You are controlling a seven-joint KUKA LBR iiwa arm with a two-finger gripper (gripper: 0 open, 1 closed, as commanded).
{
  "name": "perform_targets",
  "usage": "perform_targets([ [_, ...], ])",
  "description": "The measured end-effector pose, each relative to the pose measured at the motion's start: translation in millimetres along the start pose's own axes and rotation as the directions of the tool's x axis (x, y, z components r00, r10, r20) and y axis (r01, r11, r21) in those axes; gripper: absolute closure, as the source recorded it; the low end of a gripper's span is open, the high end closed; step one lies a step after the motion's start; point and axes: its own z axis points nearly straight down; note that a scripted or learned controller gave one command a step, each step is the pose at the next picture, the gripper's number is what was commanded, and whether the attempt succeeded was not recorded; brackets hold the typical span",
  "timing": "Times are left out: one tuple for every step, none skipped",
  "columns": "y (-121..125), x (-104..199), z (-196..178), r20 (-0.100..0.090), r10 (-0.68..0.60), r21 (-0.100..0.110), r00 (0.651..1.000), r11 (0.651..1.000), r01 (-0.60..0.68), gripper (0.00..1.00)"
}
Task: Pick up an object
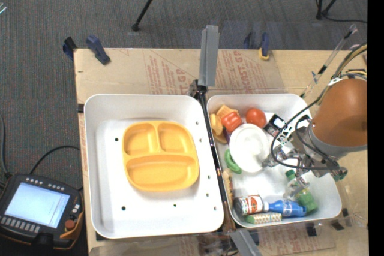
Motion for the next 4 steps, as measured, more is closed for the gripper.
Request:
perform_targets([
  [1,-2,10,-0.004,-0.047,-0.001,0.999,0.999,0.047,0.0],
  [3,-4,1,-0.002,-0.051,-0.002,0.999,0.999,0.051,1.0],
  [3,-4,1,-0.003,-0.051,-0.003,0.999,0.999,0.051,0.0],
  [-39,-8,10,-0.002,-0.13,-0.001,0.992,0.992,0.13,0.0],
])
